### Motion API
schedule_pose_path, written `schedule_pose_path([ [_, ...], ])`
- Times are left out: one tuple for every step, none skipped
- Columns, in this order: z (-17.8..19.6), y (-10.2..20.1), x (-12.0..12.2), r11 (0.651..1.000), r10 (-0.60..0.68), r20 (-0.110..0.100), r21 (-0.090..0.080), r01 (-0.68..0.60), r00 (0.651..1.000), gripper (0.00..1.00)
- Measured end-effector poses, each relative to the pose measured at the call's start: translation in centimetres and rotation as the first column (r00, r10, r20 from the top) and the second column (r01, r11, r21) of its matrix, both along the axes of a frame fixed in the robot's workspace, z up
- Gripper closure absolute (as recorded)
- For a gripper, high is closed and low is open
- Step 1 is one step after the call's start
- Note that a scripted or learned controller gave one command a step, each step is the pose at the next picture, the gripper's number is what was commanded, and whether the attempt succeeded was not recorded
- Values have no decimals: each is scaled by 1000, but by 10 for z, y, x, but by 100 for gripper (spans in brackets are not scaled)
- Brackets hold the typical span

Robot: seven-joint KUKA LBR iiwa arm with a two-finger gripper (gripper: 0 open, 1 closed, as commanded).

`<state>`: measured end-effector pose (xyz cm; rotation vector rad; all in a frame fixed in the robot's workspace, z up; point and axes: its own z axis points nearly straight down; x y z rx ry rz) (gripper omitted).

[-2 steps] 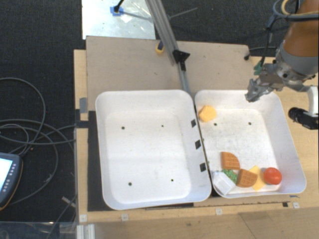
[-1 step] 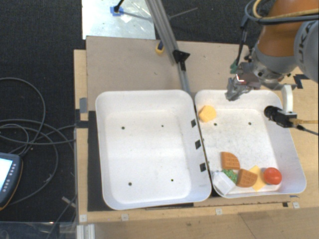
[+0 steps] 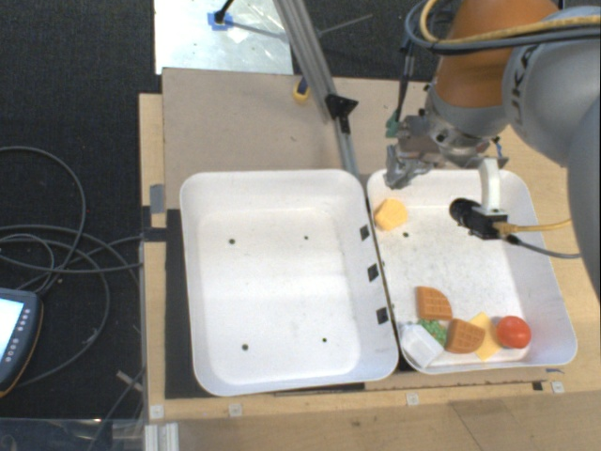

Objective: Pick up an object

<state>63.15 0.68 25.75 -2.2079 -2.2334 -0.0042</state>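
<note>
A yellow block [image 3: 392, 215] lies in the right bin [image 3: 540, 252] near its far left corner, just beside the gripper [image 3: 399, 175] above it — apart from the fingers, whose spread I cannot tell. Along the bin's near edge sit two waffle pieces [image 3: 433, 303], a red tomato [image 3: 513, 331] and a white packet [image 3: 420, 344]. The left bin [image 3: 202, 252] adjoins.

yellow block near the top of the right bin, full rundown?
The yellow block is a small chunky piece, plain yellow-orange, matte like foam or plastic toy food, with a slightly irregular angular outline. It lies on the floor of the right bin, in the far left corner close to the wall shared with the other bin, apart from the cluster of toys at the near end. The claw hangs just above it; contact can't be judged.
</note>
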Motion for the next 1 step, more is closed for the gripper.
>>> schedule_pose_path([
  [-8,55,22,1000,-1,2,0,1,1000,100],
])
